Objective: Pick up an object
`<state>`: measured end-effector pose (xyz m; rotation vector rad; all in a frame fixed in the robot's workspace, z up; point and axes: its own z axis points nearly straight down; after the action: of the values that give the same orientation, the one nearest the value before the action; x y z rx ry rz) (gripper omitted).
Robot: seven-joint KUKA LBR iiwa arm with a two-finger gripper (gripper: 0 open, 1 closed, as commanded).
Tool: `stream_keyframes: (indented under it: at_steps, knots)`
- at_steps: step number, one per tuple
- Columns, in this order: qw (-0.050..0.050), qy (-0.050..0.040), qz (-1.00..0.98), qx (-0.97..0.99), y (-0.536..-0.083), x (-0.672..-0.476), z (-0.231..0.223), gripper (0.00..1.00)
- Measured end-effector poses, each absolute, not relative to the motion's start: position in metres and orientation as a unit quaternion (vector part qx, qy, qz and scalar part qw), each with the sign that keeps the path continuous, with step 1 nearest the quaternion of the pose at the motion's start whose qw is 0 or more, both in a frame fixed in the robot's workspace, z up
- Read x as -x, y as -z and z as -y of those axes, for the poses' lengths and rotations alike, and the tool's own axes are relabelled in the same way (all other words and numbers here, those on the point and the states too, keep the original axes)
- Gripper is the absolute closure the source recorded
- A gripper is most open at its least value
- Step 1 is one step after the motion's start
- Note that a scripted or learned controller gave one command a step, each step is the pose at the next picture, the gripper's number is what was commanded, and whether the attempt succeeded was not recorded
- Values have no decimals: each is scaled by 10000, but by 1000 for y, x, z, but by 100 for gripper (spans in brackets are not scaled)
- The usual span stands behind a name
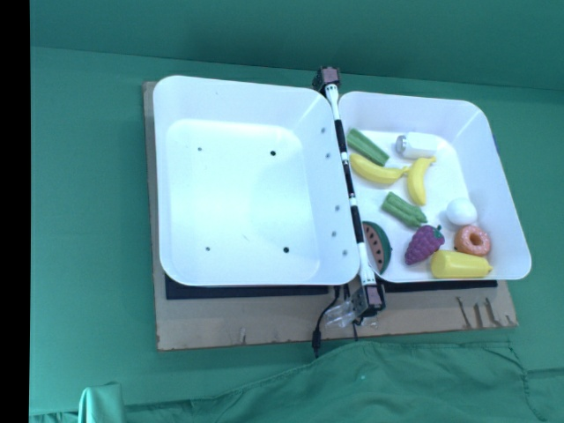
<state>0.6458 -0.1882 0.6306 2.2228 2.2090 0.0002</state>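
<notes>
Objects to pick: a cluster of toy foods lies in the right bin (493,161), none lifted.
Green pieces: one green vegetable (367,146) near the bin's left wall at the top, a second green vegetable (404,210) lower down, near the middle.
Bananas: a yellow banana (375,171) lies just below the upper green piece; a second banana (418,180) stands curved beside it, their ends close or touching, hard to tell which.
White cylinder (415,144): on its side at the far end, just above the second banana.
White egg (461,211): right of centre, just above the doughnut (473,240).
Purple grapes (424,244): between the watermelon slice (376,245) and the doughnut.
Watermelon slice: against the bin's left wall, near the front.
Yellow pepper-like piece (460,265): at the front wall, just below the doughnut and the grapes.
Crowding: the pieces sit near one another, mostly with small gaps between.
Left bin (176,104): beside the right one, sharing a black-and-white divider rod (345,179).
Base: both bins rest on a cardboard sheet (264,324) over the green-covered surface (88,192).
Cable: a black lead and clear clip (348,311) at the rod's near end.
Arm and fingers: cannot tell their pose or state from this view.
</notes>
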Motion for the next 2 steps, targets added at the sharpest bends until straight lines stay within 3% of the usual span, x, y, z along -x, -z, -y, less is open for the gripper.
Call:
stream_keyframes:
  at_steps: [1, 2]
  knots:
    - [50, -12, -7067, -7075, -630, -701, 186, 0]
    - [81, -14, -7049, -7093, -646, -698, 186, 100]
